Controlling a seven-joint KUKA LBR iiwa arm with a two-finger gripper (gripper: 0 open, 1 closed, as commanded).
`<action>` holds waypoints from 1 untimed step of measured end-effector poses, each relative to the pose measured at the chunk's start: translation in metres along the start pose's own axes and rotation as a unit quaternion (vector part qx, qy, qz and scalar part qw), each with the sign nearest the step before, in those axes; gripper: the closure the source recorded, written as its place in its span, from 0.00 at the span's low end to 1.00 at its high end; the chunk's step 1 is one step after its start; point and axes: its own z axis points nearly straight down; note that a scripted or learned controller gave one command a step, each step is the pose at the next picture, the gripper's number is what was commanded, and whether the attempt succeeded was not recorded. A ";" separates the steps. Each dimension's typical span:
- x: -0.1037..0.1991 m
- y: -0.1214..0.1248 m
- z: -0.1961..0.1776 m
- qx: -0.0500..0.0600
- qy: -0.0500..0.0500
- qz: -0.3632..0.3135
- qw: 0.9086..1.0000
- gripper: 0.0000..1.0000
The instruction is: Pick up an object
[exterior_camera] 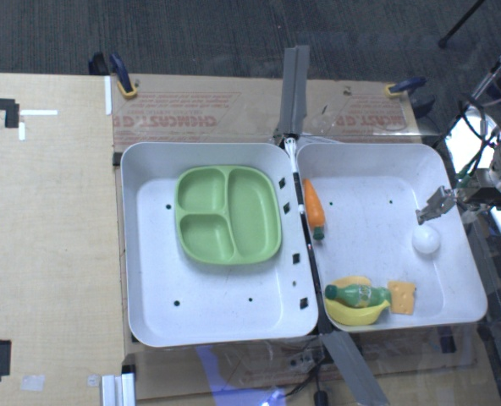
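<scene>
— So, how are the fingers seen?
— Nothing is held; whether they are open cannot be told.
— And the white ball?
— It is seen just below the fingertips, in the right bin.

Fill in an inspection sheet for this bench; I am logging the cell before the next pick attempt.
Surface: two white bins side by side, left bin, right bin, on a cardboard-covered bench.
Job's things: carrot at the right bin's left wall; white ball; green bottle lying on a banana; cheese wedge.
Clutter: green divided plate in the left bin.
Grippers: gripper above the right bin, near the ball, holding nothing visible.
Cables: dark cables at right.
Surroundings: clamps on the cardboard's far edge.
</scene>
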 end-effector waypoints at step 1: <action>0.070 -0.025 0.068 0.000 0.000 -0.117 0.993 0.00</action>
